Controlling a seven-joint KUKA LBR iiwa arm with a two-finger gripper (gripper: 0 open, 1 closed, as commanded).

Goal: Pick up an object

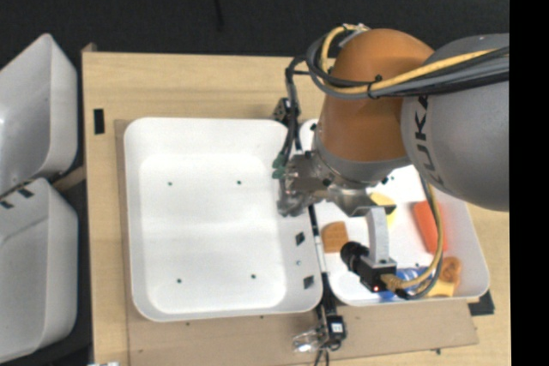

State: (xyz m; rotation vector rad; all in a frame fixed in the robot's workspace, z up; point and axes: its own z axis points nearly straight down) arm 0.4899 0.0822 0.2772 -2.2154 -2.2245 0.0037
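Observation:
My gripper [290, 183] hangs low over the wall between the two bins, at the left edge of the right bin [477, 257]. The orange wrist band and grey arm cover most of that bin. A small green bit [279, 168] shows right at the gripper's left side; what it is, or whether it is held, I cannot tell. In the right bin lie an orange stick-shaped thing [425, 223], a small brown square piece [334, 233], a yellow piece [383, 202], a tan lump [449, 270] and a blue thing [413, 276].
The left bin [137, 184] is a white tray with only small dots on its floor. Both bins stand on a wooden bench [189, 73]. White rounded housings [30, 116] stand off the bench to the left.

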